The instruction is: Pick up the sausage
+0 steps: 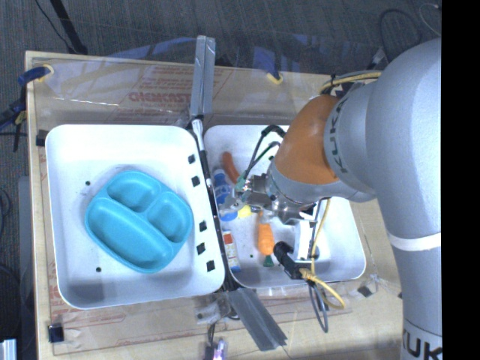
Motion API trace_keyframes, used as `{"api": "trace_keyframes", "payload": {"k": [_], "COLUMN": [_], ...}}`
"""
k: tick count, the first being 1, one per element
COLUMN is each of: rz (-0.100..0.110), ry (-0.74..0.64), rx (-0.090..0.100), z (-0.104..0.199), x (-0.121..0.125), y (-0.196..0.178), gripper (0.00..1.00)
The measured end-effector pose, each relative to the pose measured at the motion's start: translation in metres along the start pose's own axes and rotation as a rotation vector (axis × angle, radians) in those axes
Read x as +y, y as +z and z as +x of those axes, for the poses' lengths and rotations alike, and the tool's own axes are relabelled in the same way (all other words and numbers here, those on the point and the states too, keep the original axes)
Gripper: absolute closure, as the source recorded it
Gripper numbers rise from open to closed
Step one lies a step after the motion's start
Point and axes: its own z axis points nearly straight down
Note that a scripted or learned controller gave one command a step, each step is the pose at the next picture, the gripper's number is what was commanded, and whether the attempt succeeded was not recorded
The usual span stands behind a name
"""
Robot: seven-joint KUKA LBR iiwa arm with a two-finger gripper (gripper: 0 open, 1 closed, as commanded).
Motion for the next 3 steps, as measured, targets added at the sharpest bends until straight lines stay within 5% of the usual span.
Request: {"api": "trace_keyframes", "payload": {"k": [1,2,3], "rz": [-0.016,-0.013,-0.006], "ry": [-0.022,-0.029,-0.343], "rx": [-0.009,-0.006,0.001], "z": [0.004,0.006,-0.002], "x": [0.066,0.066,0.044], "y": [0.032,0.021,-0.089], "gripper": [0.0,1.0,1.0]}}
